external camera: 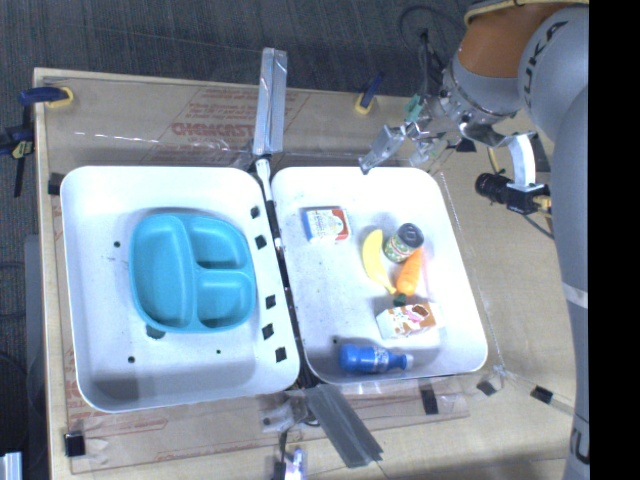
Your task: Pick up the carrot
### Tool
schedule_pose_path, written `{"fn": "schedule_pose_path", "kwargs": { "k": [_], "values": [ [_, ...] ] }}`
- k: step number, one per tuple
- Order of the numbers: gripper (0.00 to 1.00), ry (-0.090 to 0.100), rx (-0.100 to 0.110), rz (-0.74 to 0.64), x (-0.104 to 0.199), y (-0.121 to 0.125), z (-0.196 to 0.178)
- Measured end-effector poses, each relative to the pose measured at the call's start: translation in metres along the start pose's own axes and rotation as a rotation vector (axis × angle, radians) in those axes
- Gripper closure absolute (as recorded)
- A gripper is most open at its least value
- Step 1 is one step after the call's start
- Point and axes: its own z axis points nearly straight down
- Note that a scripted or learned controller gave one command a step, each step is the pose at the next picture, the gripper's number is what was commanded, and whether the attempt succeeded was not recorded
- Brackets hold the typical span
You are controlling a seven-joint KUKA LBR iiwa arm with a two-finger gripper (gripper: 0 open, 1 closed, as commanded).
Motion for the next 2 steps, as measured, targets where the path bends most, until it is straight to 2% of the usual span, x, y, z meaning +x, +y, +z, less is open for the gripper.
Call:
{"fn": "schedule_pose_path", "kwargs": {
  "k": [1, 2],
  "values": [
    [0.00, 0.000, 0.002, 0.074, -0.017, -0.043, 0.034],
    [0.00, 0.001, 0.002, 0.167, -0.008, -0.099, 0.045]
  ]
}}
